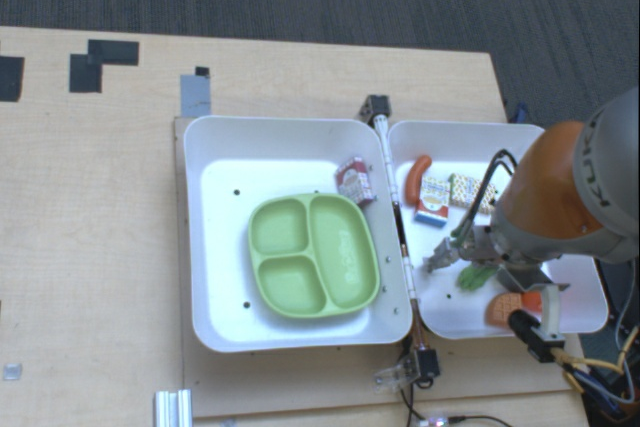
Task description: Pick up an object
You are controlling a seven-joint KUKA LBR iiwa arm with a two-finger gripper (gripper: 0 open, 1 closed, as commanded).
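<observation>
A: Eyes on the gripper (443, 261), low in the right bin (432, 317), near its left wall. Grey metal poking out from under the wrist.

B: Open or closed?

A: Can't tell from this angle. The arm (560, 195) sits right over it, orange band and all. Nothing visible in its grasp.

B: What's closest to it?

A: A green piece (476, 276) just to its right, half under the wrist. Whether they touch, I can't say. Just past that, toward the near wall, an orange piece (504, 307), partly hidden too.

B: And further up the bin?

A: A red sausage (416, 177) lying along the left side, near the far wall. Beside it a small box (434, 196) with red and blue on it, then a yellowish patterned packet (470, 189) next to the arm's black cable (494, 171). All three well apart from the gripper.

B: Left bin?

A: The left bin (198, 245) holds a green divided plate (313, 255), three compartments, sitting flat toward the near right. A small crumpled wrapper (354, 181) lies just beyond the plate's far edge, by the wall between the bins.

B: Around the bins?

A: The wooden bench (90, 235), dark tape patches (100, 63) at its far left.
</observation>
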